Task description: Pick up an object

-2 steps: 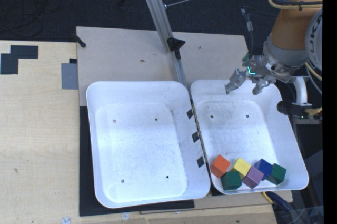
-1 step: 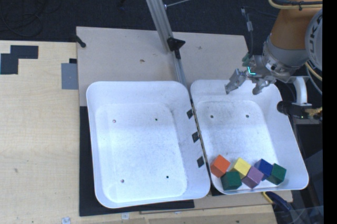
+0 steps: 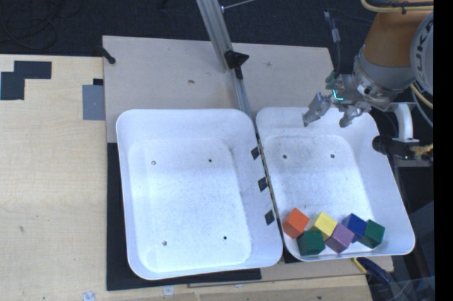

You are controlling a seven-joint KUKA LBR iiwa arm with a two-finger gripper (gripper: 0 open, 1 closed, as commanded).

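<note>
Six coloured cubes (image 3: 333,230) in right bin (image 3: 382,172), gripper (image 3: 330,114) spread wide, holding nothing

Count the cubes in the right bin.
6, clustered at the near edge: orange cube, yellow cube, blue cube, two green cubes, purple cube. More may hide behind them.

Both bins are white with faint grey speckling: the left bin (image 3: 187,193) and the right bin (image 3: 318,165). In the right bin's near corner lie an orange cube (image 3: 296,222), a yellow cube (image 3: 325,224), a purple cube (image 3: 341,236), a blue cube (image 3: 354,225) and two dark green cubes (image 3: 310,243) (image 3: 373,232). The tabletop (image 3: 49,172) is pale wood with grey patches.
</note>
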